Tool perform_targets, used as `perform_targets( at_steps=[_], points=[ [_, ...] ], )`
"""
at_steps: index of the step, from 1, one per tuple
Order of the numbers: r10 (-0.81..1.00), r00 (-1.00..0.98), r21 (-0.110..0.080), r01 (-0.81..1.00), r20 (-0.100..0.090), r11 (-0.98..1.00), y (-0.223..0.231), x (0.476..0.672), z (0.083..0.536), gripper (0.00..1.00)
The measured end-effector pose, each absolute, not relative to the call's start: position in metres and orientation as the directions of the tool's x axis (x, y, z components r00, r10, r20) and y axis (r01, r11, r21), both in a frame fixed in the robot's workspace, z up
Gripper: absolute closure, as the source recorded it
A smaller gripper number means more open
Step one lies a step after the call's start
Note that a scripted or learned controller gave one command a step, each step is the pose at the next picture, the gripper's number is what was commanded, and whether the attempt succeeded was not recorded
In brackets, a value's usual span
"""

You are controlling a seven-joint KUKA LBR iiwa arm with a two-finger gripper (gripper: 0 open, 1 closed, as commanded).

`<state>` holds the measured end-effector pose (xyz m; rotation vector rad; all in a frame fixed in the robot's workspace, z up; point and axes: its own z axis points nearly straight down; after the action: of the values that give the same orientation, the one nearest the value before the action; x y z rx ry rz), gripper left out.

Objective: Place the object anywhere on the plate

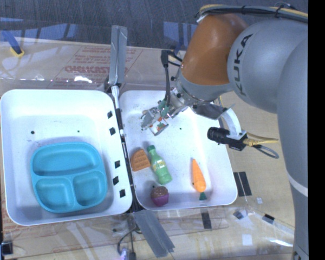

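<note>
A blue plate (70, 177) with three compartments lies in the left bin (21, 118), toward its front. The right bin (179, 203) holds a brown bread piece (140, 160), a green bottle (159, 167) lying on its side, a purple round item (160, 195) and an orange carrot (198, 176). My gripper (153, 120) hangs over the rear half of the right bin, behind the bread and the bottle and apart from them. I see no object in it. The grey and orange wrist hides the bin's back right corner.
A raised divider (118, 118) with black clips separates the two bins. A black fitting and cables (227, 136) stick out by the right bin's right wall. Bare white floor surrounds the plate in the left bin.
</note>
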<state>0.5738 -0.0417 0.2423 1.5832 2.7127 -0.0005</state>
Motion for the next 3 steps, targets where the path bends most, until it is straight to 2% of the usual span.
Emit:
perform_targets(
  at_steps=[1,2,3],
  points=[
    [0.868,-0.497,-0.004,0.868,0.001,0.497,0.038,0.56,0.19,1.0],
    [0.868,-0.496,-0.003,0.868,0.001,0.496,0.037,0.56,0.191,0.0],
    [0.866,-0.499,-0.004,0.866,0.001,0.499,0.037,0.561,0.201,1.0]
  ],
)
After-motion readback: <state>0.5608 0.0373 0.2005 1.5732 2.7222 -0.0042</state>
